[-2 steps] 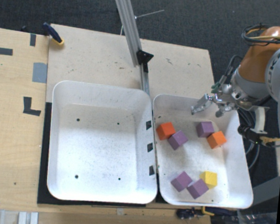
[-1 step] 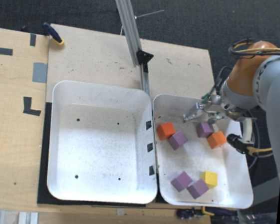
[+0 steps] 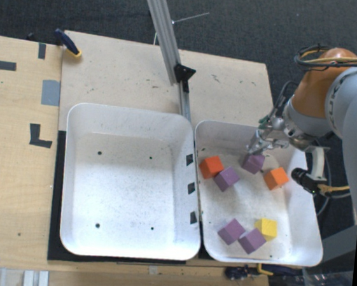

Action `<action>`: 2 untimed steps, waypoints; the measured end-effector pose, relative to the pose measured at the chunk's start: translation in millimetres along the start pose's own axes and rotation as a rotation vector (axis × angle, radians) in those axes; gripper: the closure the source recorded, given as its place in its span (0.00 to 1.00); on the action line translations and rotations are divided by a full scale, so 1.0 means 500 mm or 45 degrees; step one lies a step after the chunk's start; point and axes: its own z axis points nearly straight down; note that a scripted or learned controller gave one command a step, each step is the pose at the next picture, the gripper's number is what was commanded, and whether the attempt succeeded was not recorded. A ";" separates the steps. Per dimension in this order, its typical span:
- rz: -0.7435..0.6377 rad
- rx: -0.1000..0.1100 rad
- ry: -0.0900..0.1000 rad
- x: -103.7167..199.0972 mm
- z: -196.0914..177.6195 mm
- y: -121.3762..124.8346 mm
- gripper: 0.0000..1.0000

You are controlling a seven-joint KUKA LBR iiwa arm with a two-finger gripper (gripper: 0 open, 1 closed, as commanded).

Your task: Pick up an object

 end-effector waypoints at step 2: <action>0.003 0.002 0.002 -0.009 -0.229 0.000 1.00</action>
